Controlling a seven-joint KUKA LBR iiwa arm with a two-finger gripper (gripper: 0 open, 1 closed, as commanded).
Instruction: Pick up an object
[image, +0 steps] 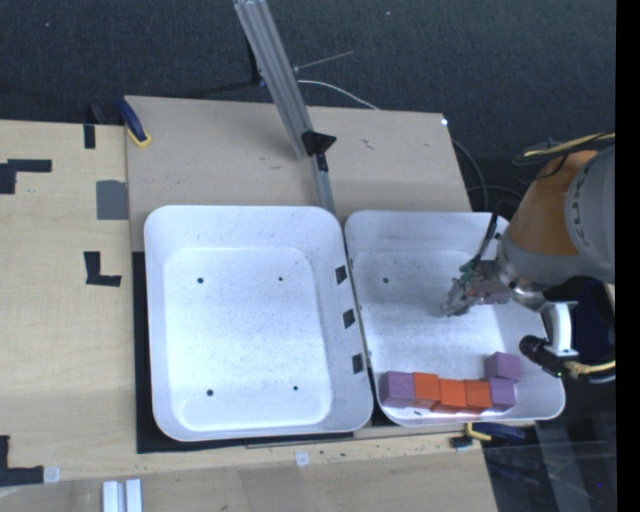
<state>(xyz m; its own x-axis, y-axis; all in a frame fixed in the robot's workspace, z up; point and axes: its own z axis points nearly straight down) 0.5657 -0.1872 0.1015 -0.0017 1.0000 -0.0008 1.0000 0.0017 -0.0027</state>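
The left bin (170, 330) is far to the left of the pincer and it holds nothing to take, so it plays no part in this step. The right bin (400, 245) is the one where the work is.

The pincer (462, 298) stands over the middle of the right bin, above bare white floor. It is small and grey against the grey wrist, and I cannot tell whether it is released or clenched. Nothing is seen in it.

The things to pick are all below the pincer in the view, along the near wall of the right bin. Going from the left: a purple block (399, 386) is down and to the left of the pincer, then the orange blocks (452, 392) are almost straight below it, and two more purple blocks (503, 378) are down and to its right, one seeming to rest on the other.

To do the step well, I think the arm should first move toward this row and only then go down, because under the pincer now there is nothing. The blocks touch each other and the wall, so there is little room around them. The upper purple block at the right end looks the most free and is probably the best choice. The descent should be straight and slow, so the neighbours are not pushed.
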